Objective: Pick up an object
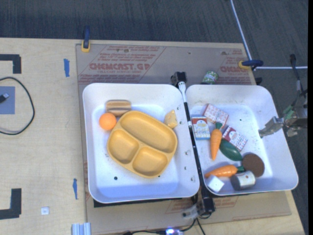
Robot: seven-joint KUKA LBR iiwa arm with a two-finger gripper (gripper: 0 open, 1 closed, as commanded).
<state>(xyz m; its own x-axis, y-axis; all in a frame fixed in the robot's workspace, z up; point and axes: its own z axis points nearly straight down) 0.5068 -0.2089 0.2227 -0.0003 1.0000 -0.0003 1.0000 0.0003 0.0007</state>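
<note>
White bins: two shallow, smooth, hard trays side by side. The right bin [274, 98] lies under the gripper [267, 129], which hangs over its right wall. The left bin [89, 98] is well off to the gripper's left.
Yellow divided plate [142, 143]: rigid glossy plastic with three hollows, in the left bin, well away from the gripper. It is probably too broad for you to grasp.
Gripper state: you cannot tell from this view whether it is apart or together. Nothing shows in it.
Brown disc [254, 164]: flat and round, near the gripper, below and left of it. It looks low and hard to get under.
Upright carrot [215, 142]: orange toy, likely light, stiff and slick, left of the gripper in mid-bin. I judge it your best pick. Take it across the thick upper end.
Lying carrot [222, 171]: the same make, further down and to the left, touching its neighbours.
Green vegetable [231, 151]: glossy oval between the carrots, likely to slip.
Grey can [243, 180]: short cylinder on its side, which may roll.
Small cartons [215, 114]: printed boxes, light, with flat faces that should give you a good grip.
</note>
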